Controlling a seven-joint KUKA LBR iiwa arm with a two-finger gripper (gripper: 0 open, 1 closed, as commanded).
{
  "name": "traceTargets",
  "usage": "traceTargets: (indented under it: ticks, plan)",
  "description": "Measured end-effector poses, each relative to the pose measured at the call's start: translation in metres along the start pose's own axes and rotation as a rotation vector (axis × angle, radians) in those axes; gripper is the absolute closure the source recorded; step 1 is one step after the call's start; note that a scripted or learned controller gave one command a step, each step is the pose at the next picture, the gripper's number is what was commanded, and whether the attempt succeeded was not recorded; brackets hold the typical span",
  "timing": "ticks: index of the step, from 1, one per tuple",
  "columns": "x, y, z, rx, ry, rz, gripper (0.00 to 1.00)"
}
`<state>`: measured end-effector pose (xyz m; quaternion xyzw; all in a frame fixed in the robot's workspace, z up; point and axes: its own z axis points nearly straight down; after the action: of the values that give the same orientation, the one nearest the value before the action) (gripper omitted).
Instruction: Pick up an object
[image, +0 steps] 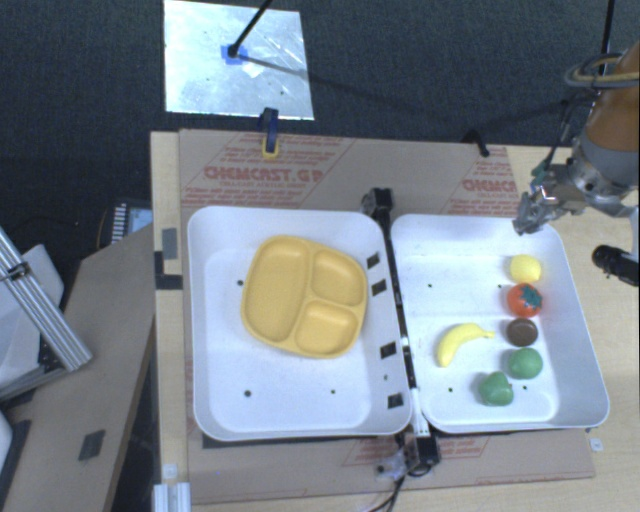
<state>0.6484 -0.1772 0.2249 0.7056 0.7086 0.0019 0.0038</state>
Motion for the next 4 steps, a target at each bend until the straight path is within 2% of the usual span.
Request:
traceTargets:
  ticks: [1, 2, 3, 4]
  plan:
    - [0.0, 0.002, -0.052, 0.002, 0.001, -0.003, 1.0]
    - [0.044, -0.007, -0.051, 0.007, 0.003, -0.005, 1.0]
    - [0.098, -0.022, -0.032, 0.009, 0.005, -0.005, 1.0]
    - [0.145, -0.033, -0.033, 0.008, 0.003, -0.004, 1.0]
